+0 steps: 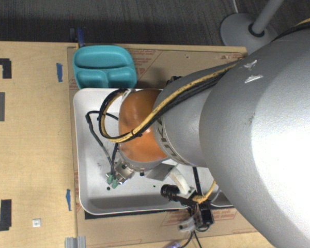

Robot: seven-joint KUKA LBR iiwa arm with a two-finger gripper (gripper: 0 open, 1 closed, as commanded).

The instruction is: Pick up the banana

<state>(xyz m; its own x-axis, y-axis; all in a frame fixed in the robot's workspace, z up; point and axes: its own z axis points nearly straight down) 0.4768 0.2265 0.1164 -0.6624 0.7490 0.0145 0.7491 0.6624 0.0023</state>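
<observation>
Counter [26,138]: tan board surface, black tape marks at left edge, blue tape tabs [59,72] near bin. Dark carpet [119,9] beyond far edge; grey stand base [243,27] top right. White bin [90,190]: shallow, rounded rim, bare floor along left and near sides. Teal tray [104,66] touching bin's far rim. Grey arm [258,138] with orange band [137,130] and cables covers bin's centre and right. Claw state: cannot tell. Banana location: cannot tell.

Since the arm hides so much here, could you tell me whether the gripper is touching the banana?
Cannot tell. In the camera view the arm hangs over the white bin and covers whatever lies beneath its wrist.
</observation>
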